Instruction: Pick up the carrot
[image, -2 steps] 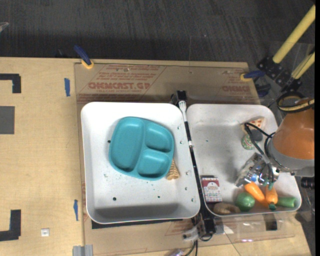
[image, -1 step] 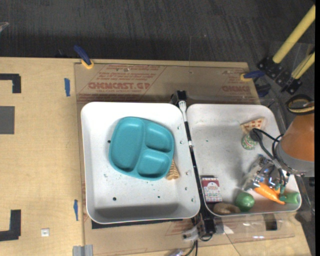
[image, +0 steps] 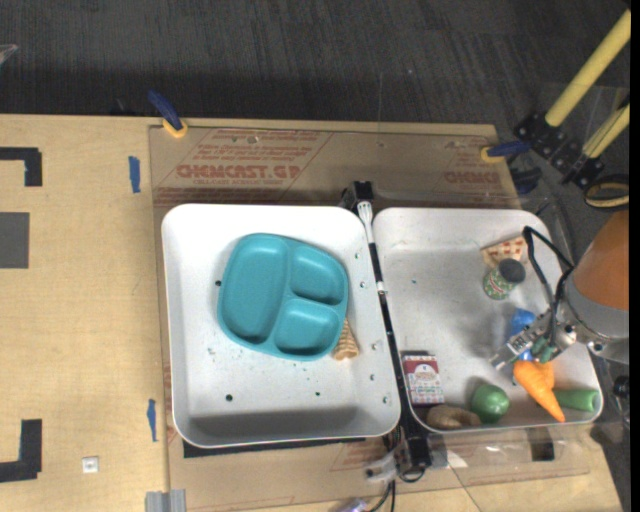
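Note:
The carrot (image: 540, 386) is orange and lies tilted in the right bin (image: 440, 300) near its front right corner, with its thick end up-left and its tip down-right. My gripper (image: 530, 348) hangs right above the carrot's thick end, at or very near it. The view does not show whether the carrot is between the fingers. The grey arm with its orange band (image: 610, 265) comes in from the right edge.
Around the carrot lie a green long piece (image: 580, 401), a green round fruit (image: 490, 401), a brown item (image: 453, 417) and a red box (image: 422, 377). A blue item (image: 521, 321), a can (image: 498, 283) and a pizza slice (image: 507, 247) sit farther back. The left bin (image: 200, 380) holds a teal divided plate (image: 283, 295) and a cone (image: 345, 343).

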